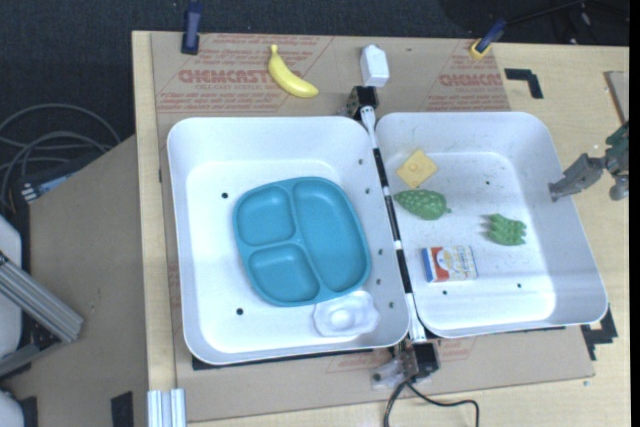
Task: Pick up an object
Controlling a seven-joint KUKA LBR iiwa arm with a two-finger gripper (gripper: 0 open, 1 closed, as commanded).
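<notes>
- gripper (575,180) sits at right edge of right bin (560,290), over the rim; can't tell its state, nothing seen in it
- right bin holds yellow block (417,167) near top left, green knobbly toy (421,204) just below it, green leafy toy (506,230) further right, small red-blue-white box (447,263) toward the front
- all four lie apart from each other and well apart from gripper
- left bin (200,305) holds blue divided plate (298,239), clear white cup-like piece (343,316) touching its front edge
- banana (289,75) lies on bench (160,95) behind left bin
</notes>
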